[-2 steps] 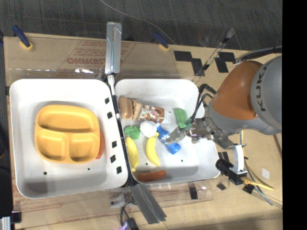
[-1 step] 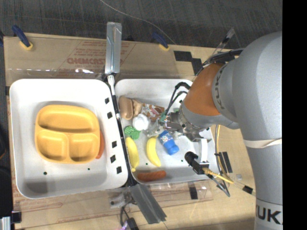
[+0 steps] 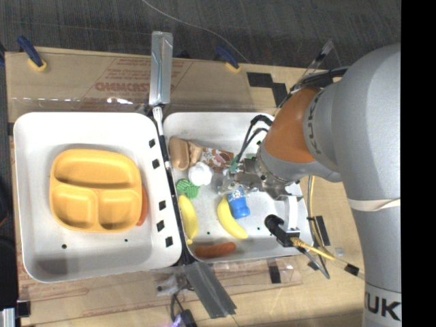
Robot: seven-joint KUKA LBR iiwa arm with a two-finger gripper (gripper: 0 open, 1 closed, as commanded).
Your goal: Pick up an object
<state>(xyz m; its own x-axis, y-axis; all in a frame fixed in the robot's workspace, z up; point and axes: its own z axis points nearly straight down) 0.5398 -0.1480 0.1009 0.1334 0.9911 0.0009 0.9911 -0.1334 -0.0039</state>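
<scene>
My gripper (image 3: 235, 181) hangs low over the middle of the right bin (image 3: 204, 118), coming off the orange-banded wrist (image 3: 293, 135). Right under its tip lies a small blue bottle (image 3: 239, 206), tilted, its pale top touching or nearly touching the gripper. A yellow banana (image 3: 230, 221) lies just left of and below the bottle. A second banana (image 3: 188, 216) rests against the bin's left wall. A white round piece (image 3: 200, 175) and a green item (image 3: 187, 189) sit left of the gripper. A reddish sausage (image 3: 215, 249) lies along the front wall.
A brown bread-like item (image 3: 178, 152) and a patterned packet (image 3: 216, 158) sit at the back of the right bin. The left bin (image 3: 30, 135) holds a yellow divided tray (image 3: 95, 189). The arm's grey body covers the right side of the bench.
</scene>
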